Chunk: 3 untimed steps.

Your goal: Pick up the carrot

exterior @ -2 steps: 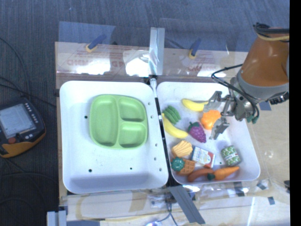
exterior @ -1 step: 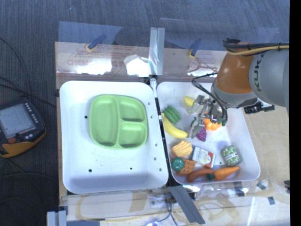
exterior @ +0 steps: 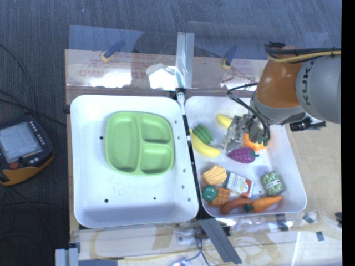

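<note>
Seen from above at a slant, the grey arm with its orange band (exterior: 280, 85) reaches in from the right over the right-hand shallow white bin (exterior: 294, 165), its two-finger gripper (exterior: 244, 133) low among the toy food. Whether the fingers are apart or closed cannot be told from here, and nothing can be seen held between them.

The small orange plastic carrot with a green top (exterior: 265, 203) lies well apart from the fingers, toward the camera and slightly to the right of them, close to the bin's near wall. It rests roughly lengthwise along that wall, its green end pointing left, just beside a reddish-brown toy sausage (exterior: 234, 205).

Just below the fingers sits a purple bunch of toy grapes (exterior: 242, 155), and just to their right an orange toy piece (exterior: 256, 144), partly hidden by the gripper. To their left lie a yellow toy banana (exterior: 204, 147) and a dark green toy vegetable (exterior: 202, 133); a smaller yellow piece (exterior: 223, 119) sits just above and left of them.

Between the fingers and the carrot stand a white and red toy carton (exterior: 239, 183), a tan ridged toy pastry (exterior: 214, 175) and a round green speckled toy (exterior: 272, 183).

Across the divider, the left-hand white bin (exterior: 89, 204) holds a light green divided plastic plate (exterior: 140, 143), well apart from the fingers on the counter (exterior: 83, 71).
</note>
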{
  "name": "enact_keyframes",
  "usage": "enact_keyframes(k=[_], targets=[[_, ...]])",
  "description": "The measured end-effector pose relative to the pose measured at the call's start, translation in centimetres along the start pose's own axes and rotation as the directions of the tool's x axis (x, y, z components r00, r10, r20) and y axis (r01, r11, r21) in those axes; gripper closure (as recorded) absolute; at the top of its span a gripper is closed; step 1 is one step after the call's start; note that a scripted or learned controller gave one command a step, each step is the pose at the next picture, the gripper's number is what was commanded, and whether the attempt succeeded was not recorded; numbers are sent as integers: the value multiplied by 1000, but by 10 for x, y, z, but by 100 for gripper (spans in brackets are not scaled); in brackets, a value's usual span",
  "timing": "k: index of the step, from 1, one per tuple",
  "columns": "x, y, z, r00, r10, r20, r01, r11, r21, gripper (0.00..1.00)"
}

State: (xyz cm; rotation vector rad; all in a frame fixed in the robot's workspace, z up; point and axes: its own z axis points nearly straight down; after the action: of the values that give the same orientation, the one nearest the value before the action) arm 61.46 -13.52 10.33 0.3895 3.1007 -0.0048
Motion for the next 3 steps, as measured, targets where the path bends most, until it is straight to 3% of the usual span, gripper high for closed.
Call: enact_keyframes(k=[1, 2, 3], targets=[[91, -12, -54, 990, 138, -14, -138, 990, 1, 100], [78, -93, -167, 966, 260, -4, -260, 966, 4, 100], [71, -111, -236, 997, 72, -9, -72, 997, 2, 100]])
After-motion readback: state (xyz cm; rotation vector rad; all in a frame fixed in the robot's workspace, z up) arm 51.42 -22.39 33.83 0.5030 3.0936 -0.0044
